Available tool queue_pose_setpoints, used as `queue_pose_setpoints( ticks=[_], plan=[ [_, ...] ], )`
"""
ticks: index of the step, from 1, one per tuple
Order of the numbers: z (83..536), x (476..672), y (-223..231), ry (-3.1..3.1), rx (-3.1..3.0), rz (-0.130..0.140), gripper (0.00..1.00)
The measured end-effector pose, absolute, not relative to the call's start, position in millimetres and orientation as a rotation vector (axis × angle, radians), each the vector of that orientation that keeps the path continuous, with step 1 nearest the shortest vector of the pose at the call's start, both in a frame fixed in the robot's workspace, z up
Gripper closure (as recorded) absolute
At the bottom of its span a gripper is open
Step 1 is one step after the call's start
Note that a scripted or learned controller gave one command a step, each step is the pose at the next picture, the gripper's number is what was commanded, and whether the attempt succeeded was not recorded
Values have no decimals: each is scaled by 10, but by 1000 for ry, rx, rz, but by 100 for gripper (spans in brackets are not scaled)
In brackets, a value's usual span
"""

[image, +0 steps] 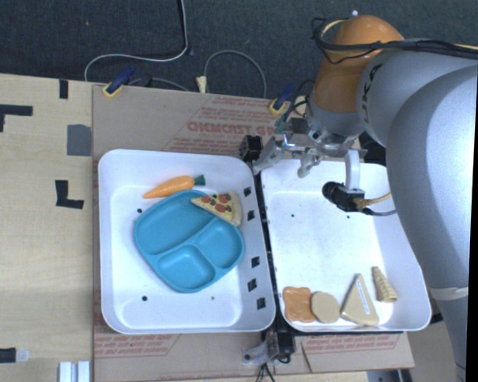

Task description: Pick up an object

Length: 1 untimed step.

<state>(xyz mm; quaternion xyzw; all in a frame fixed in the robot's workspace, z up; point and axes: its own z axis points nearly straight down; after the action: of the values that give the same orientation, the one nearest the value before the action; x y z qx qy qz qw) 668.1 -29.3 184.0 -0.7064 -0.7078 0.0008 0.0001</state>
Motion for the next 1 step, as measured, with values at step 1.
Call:
queue_pose_setpoints(
  ticks=[1],
  plan=[
    [1839, 6154, -271, -2219, -2220, 6, 0]
  ],
)
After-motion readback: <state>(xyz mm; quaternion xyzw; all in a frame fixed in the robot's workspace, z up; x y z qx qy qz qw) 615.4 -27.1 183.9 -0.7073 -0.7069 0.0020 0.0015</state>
